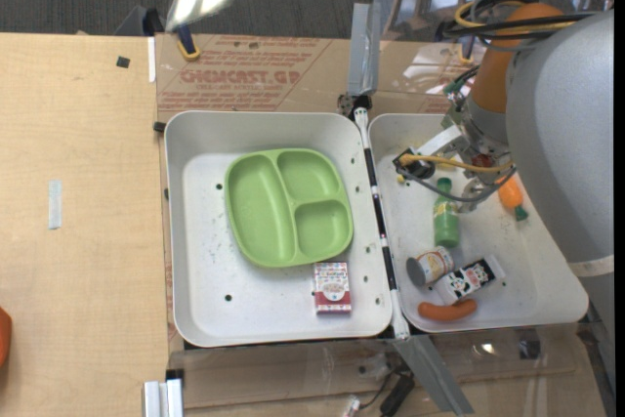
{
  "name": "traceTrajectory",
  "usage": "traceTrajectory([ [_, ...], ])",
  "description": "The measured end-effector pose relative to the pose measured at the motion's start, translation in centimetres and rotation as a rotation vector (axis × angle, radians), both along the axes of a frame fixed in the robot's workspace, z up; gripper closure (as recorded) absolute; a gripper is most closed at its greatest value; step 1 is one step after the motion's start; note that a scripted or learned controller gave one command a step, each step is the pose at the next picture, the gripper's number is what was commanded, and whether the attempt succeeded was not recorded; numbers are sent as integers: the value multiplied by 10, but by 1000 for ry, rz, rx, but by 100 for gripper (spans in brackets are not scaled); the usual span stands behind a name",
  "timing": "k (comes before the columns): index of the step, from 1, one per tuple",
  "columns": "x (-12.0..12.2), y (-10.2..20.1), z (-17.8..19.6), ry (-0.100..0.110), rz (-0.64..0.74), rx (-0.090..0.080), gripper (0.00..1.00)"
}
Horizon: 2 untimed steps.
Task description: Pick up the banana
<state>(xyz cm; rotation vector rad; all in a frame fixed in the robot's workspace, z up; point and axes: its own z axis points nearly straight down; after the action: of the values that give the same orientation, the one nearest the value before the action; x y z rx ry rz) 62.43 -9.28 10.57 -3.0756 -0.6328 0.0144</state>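
R bin [528, 294]: gripper [461, 194] just by green bottle [446, 229].

Green plate [288, 207], green bottle [446, 226], red sausage [447, 310], black-and-white spotted carton [473, 276].

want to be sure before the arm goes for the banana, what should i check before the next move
1. Banana located: cannot tell; the yellow streak by the gripper may be cable, not fruit.
2. Gripper over the right bin: ok.
3. Room around the gripper: not ok; the green bottle and an orange piece lie close beside it.
4. Can, black-and-white carton and sausage out of the way near the bin's front wall: ok.
5. Green divided plate and small box off in the left bin: ok.
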Motion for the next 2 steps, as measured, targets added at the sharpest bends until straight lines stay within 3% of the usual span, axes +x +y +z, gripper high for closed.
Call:
traceTrajectory([
  [1, -5, -7, -19, 0, -199, -1, 0],
  [2, -6, -7, -14, 8, -191, -4, 100],
])
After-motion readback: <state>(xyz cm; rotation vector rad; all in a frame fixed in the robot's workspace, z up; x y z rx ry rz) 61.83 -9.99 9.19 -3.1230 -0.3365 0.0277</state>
